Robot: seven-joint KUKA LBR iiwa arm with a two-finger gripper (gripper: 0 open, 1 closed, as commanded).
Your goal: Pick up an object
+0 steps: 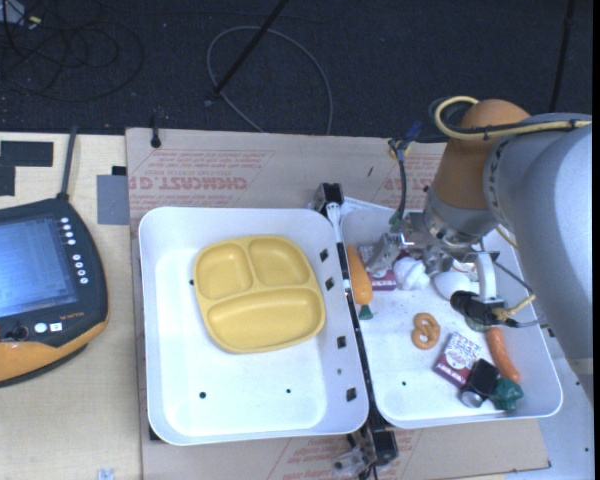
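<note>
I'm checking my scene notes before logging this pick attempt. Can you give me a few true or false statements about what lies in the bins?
1. The yellow divided plate lies in the left bin. True.
2. The pretzel sits on the yellow plate. False: it lies on the floor of the right bin.
3. The claw is over the right bin. True.
4. The carrot lies in the middle of the left bin. False: it lies along the right bin's left wall.

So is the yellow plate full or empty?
Empty. The yellow plate lies flat in the left bin, and all three of its sections show bare yellow. The toys, like the pretzel, are in the right bin.
</note>
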